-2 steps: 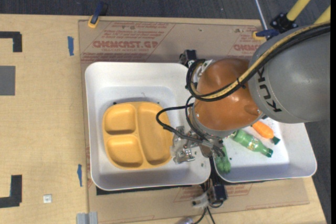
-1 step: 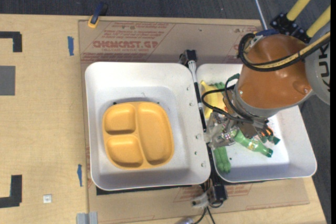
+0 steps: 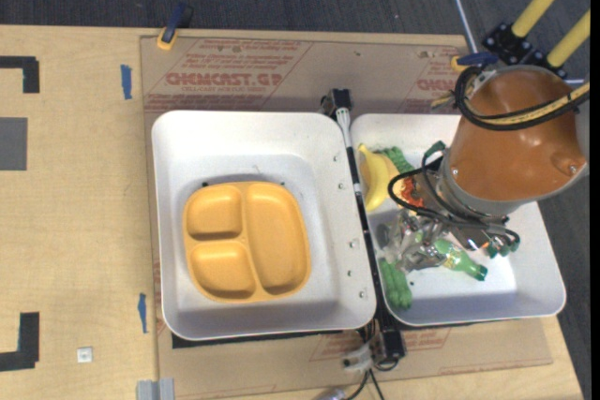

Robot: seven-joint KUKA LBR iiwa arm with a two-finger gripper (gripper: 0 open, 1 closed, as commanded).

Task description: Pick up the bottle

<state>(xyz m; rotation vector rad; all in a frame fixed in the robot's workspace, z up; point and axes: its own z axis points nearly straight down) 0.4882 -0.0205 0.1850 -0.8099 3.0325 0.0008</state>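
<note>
A small green-tinted bottle [image 3: 457, 259] lies on its side in the right bin [image 3: 525, 295], its green cap pointing toward the front right. My gripper [image 3: 417, 241] hangs low over the middle of this bin, just left of the bottle and close to it, under the arm's orange band [image 3: 516, 140]. Cables and the wrist hide much of the gripper. I cannot make out whether anything sits between its tips.
A yellow banana [image 3: 375, 175] and a green item [image 3: 401, 159] lie at the back of the right bin, with a red-orange object [image 3: 405, 190] beside them. A green piece [image 3: 395, 284] rests by the front left wall. The left bin [image 3: 178, 201] holds a yellow divided plate [image 3: 246, 239].
</note>
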